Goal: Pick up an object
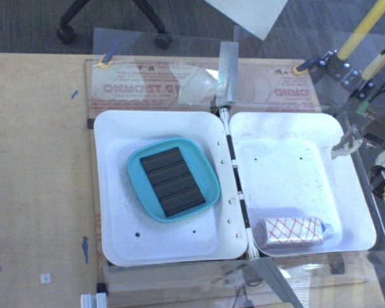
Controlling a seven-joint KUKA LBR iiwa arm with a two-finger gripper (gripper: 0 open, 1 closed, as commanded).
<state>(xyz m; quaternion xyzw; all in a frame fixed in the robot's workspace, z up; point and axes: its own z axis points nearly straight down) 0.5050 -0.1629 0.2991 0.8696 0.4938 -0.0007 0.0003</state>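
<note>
A: What is sitting on the bench right now?

B: Largest first: two white bins are lying side by side. The left bin is carrying a turquoise plate, and a dark ridged block is resting on that plate, running roughly from eleven o'clock to five o'clock. The right bin is holding a tube with a red criss-cross pattern, lying on its side at about six o'clock in that bin, close to the near wall.

A: And the arm, is it doing anything yet?

B: Some metal rigging is showing at the far right, about three o'clock of the right bin, outside its rim. I am not making out the tool there, so I cannot tell how it is set or whether it is carrying anything. Nothing is hanging over either bin.

A: So which step are we looking at?

B: I am judging it as the very start: every object is lying flat in its bin, nothing is lifted, and the approach is not yet begun.

A: What is the next move asking for?

B: Choosing a target, then coming down over it. The tube is looking like the nearer candidate, but it is sitting close to the wall, so a descent there is needing room on the six o'clock side. The block is lying in the open, though its plate may be sliding under pressure.
</note>
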